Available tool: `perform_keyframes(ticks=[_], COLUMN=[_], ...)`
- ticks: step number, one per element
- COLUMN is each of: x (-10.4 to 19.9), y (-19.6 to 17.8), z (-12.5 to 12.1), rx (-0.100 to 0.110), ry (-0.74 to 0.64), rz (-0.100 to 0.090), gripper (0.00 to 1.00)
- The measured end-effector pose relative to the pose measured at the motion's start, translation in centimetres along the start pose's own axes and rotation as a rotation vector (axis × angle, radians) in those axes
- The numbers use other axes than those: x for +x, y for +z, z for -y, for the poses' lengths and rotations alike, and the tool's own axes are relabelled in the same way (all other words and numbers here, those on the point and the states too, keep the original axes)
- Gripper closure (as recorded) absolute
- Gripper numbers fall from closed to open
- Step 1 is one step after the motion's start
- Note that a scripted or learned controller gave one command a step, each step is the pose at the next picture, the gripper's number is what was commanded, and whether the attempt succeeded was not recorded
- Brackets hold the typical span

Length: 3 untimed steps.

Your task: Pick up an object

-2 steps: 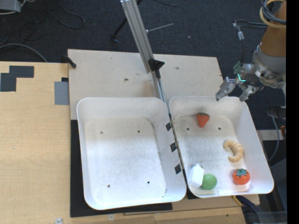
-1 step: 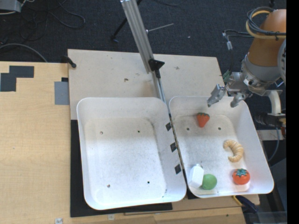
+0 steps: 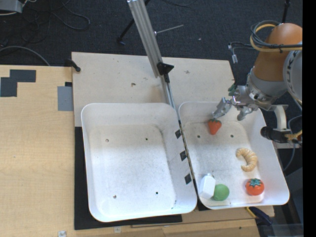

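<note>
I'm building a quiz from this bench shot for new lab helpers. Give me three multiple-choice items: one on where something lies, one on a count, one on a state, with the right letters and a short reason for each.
1. Where does the croissant lie?
A. left bin
B. right bin
C. on the wooden bench

2. How many things lie in the right bin?
A. two
B. three
C. five

3. How does the strawberry stand to the gripper?
A. just below its tip
B. in the other bin
C. across the bin from it

Answers:
1 B, it rests near the right bin's right wall.
2 C: strawberry, croissant, tomato, green ball, white block.
3 A, it sits right under the gripper's tip.
</note>
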<state>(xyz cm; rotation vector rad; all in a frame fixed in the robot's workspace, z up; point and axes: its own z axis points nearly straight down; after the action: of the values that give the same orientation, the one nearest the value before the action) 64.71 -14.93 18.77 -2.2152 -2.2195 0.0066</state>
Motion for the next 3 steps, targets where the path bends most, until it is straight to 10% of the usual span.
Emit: perform_keyframes(ticks=[1,2,3], x=[0.3,0.2,-0.6], y=[4.7,3.3,-1.7], z=[0.8,0.7,1.2], rx=[0.001,-0.005,-0.010], ry=[0.000,0.003,0.004], rz=[-0.001,0.000,0.002], gripper=[0.00,1.00,1.00])
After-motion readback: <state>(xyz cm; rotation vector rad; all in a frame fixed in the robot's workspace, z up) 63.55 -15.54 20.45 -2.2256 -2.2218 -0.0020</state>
